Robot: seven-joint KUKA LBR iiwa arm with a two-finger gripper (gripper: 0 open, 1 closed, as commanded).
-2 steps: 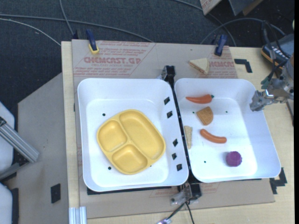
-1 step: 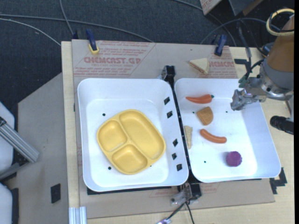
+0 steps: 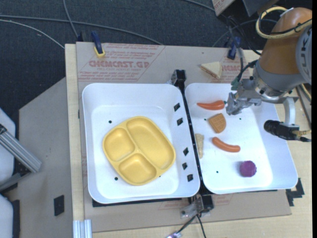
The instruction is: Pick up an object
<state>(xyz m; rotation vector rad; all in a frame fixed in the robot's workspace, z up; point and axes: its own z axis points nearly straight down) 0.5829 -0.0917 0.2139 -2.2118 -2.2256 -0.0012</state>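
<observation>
Hovering near the sausage (image 3: 210, 104), the gripper (image 3: 233, 106) should centre over it before closing; whether its jaws are parted I cannot tell.

Arm (image 3: 285, 38) reaches from the right, wrist bent downward

Red print runs across the cardboard sheet (image 3: 124, 63) under the bins: the big line looks like "CHEMCAST GP", though the last letters are smudgy. Smaller red lines sit above and below it, too fine to read.
</observation>
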